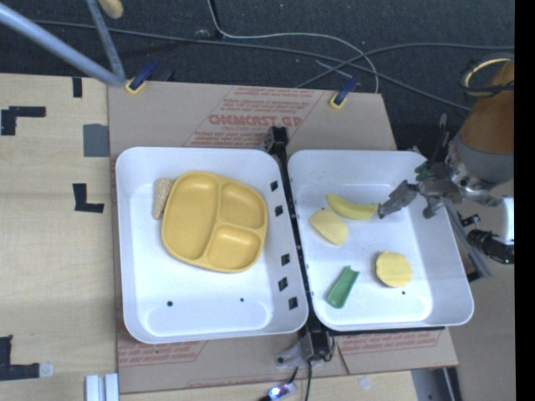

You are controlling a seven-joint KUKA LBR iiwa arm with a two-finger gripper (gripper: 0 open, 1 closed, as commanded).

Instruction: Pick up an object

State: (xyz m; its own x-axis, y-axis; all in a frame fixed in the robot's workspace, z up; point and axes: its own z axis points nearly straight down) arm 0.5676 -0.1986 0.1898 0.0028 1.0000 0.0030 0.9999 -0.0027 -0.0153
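A light wooden bench top (42, 224) lies on the far left, with small black marks (84, 197) and a grey square (96, 139) on it. A brown cardboard sheet (242, 115) with red print lies on the bench. Two blue and yellow clamps (140, 77) hold its top edge. Behind the bench the floor is dark carpet (334, 15). Thin cables (334, 53) trail across it. A grey pole (50, 36) slants in at the top left.
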